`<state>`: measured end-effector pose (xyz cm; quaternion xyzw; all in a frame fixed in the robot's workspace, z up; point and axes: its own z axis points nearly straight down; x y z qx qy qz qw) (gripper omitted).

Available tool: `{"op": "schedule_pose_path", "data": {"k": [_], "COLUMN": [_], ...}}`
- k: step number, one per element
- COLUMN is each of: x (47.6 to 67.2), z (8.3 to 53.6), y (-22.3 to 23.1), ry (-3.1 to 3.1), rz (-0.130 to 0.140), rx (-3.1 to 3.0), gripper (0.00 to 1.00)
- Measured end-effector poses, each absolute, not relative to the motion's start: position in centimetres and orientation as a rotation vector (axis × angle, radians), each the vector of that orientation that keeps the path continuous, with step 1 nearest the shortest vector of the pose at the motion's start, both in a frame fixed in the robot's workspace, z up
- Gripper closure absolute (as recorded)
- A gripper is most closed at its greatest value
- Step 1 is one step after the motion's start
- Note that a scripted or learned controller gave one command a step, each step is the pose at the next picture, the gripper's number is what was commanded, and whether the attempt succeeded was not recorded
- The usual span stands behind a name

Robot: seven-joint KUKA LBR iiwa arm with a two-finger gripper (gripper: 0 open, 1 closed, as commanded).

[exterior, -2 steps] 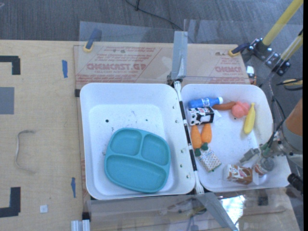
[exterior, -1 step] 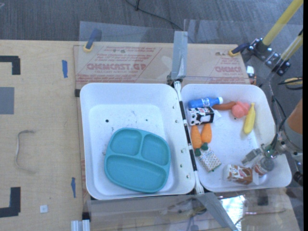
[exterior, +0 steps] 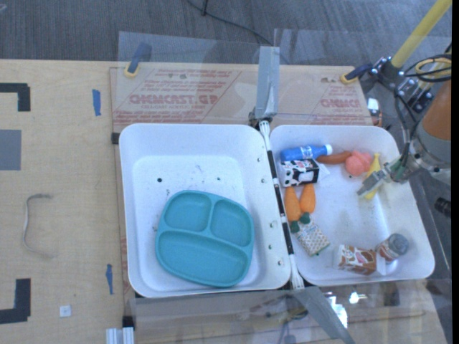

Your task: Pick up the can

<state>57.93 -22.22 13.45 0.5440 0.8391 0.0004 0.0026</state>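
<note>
Down in the right bin, near its front right corner, the can lies on its side with the grey end facing up, just beside a red-and-white packet. Over at the bin's right rim sits the gripper, well apart from the can, nothing between its fingers; whether they are spread or closed cannot be told from this angle. Close to it lie a pink toy and a yellow piece. Along the left wall: a blue bottle, a black-and-white carton, two carrots. Across in the left bin rests a teal divided plate.
</note>
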Motion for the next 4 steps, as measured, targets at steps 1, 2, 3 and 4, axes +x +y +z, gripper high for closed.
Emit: {"op": "schedule_pose_path", "data": {"k": [1, 2, 3, 4], "x": [48.3, 53.3, 48.7, 48.7], "z": [8.9, 15.7, 9.3, 10.4], "y": [-21.9, -22.4, -22.4, -22.7], "ry": [2.588, 2.619, 2.714, 2.703], "rz": [0.006, 0.001, 0.001, 0.002], "rx": [1.766, 1.727, 1.574, 1.581], "gripper": [0.00, 0.00, 0.00, 1.00]}}
